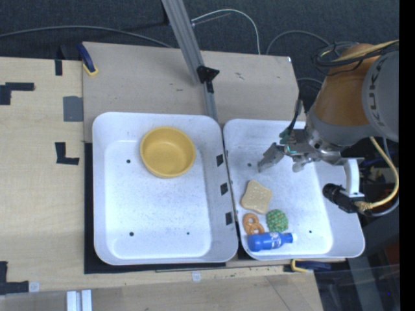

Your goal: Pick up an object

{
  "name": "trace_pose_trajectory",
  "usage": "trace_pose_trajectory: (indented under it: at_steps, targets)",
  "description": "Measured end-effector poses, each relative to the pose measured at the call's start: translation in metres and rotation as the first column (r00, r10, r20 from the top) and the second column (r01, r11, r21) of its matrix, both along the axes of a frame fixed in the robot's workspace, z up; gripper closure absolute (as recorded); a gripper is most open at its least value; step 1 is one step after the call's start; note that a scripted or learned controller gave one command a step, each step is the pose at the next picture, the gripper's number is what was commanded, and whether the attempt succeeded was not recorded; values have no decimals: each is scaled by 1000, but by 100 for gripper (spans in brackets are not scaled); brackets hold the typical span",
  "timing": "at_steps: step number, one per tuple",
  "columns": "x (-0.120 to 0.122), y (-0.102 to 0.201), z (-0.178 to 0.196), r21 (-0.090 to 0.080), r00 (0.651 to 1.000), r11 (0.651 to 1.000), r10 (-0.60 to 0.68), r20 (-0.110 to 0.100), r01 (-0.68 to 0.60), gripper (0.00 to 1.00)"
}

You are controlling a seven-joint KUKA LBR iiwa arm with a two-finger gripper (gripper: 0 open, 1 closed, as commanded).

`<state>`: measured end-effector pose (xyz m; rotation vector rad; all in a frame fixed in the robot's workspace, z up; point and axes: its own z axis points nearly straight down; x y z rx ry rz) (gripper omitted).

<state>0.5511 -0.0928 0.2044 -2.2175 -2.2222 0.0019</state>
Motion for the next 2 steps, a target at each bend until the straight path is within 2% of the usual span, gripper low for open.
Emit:
trace_pose_trajectory:
  at_steps: [1,2]
  targets:
    - [0,0,0,0,1000,1000,0,0,0,0]
    - [-7,-8,-53,-1,1000,1000,-2,-5,2,0]
